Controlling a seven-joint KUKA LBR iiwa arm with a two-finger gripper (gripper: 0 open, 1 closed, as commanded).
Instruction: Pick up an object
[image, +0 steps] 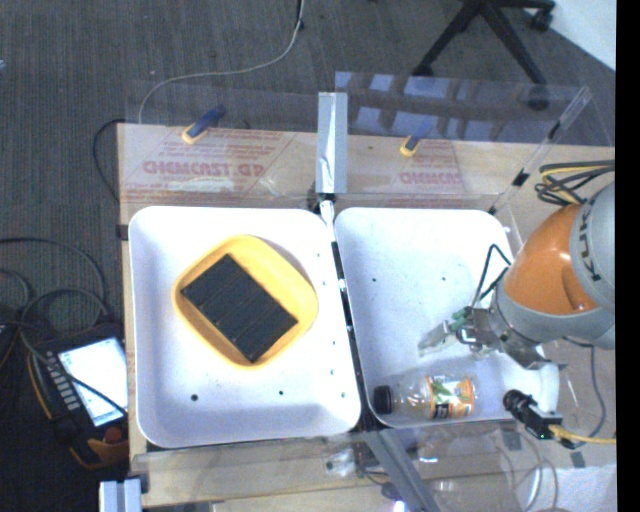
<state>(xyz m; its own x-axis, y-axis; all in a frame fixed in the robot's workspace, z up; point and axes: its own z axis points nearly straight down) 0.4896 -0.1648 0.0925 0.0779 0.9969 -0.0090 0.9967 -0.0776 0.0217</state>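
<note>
Yellow dish (248, 300) with dark square pad lies mid-left of frame in left bin (160, 400). Right bin (400, 250) fills centre-right. Clear bottle (425, 396), black cap, orange label, lies on its side at lower edge of right bin. Jaws (462, 330) hang just above bottle, apart from it; open or closed, cannot tell. Grey arm with orange band (555, 270) enters at right edge.
</note>
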